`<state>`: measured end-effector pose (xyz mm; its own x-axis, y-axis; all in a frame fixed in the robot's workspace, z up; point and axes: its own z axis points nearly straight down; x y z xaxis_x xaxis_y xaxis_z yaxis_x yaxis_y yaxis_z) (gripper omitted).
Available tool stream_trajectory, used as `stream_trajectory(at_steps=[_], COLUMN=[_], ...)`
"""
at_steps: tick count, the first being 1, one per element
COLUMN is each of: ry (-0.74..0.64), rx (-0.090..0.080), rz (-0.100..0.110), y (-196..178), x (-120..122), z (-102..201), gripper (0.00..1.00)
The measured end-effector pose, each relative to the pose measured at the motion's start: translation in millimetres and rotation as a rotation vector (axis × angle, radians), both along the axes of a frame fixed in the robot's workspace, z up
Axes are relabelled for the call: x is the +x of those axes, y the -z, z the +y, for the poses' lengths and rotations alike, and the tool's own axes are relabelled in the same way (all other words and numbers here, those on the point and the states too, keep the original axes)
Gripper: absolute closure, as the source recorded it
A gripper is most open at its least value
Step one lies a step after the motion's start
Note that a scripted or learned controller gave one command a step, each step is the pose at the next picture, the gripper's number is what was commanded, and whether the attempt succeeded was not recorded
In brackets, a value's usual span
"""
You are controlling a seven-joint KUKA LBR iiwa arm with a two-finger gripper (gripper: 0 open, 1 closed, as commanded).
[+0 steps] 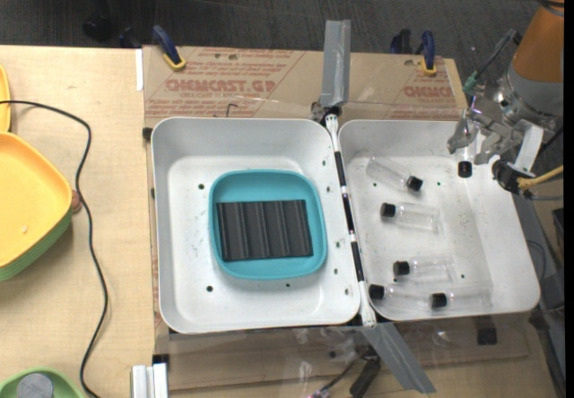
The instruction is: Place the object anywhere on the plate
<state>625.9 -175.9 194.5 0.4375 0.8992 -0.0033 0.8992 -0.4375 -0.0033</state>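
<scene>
At the far left of the bench, well away from the teal plate [266, 225], a yellow dish [27, 208] sat stacked on a green one, with a black cable [85, 235] looping past it. The teal plate itself lay in the middle of the left bin [170, 208], a dark ribbed panel set in its floor. Right of the plate, across the divider, the right bin [502, 244] held several clear vials with black caps: one vial [395, 176] lay up toward the bin's back, another [409, 217] below it, and three more [421, 272] nearer the front edge. Farthest from the plate, the gripper [489, 147] hung over the right bin's upper right corner, under the arm's orange band [543, 47]. How far its jaws stood apart could not be told. The nearest vial lay on the bin floor to the gripper's left and slightly lower, apart from it.
</scene>
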Motion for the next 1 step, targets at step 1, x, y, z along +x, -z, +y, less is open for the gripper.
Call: stream_trajectory(at_steps=[1], ry=[0.001], rx=[0.0], rz=[0.0], y=[-0.2], x=[0.1], z=[-0.1], gripper=[0.0])
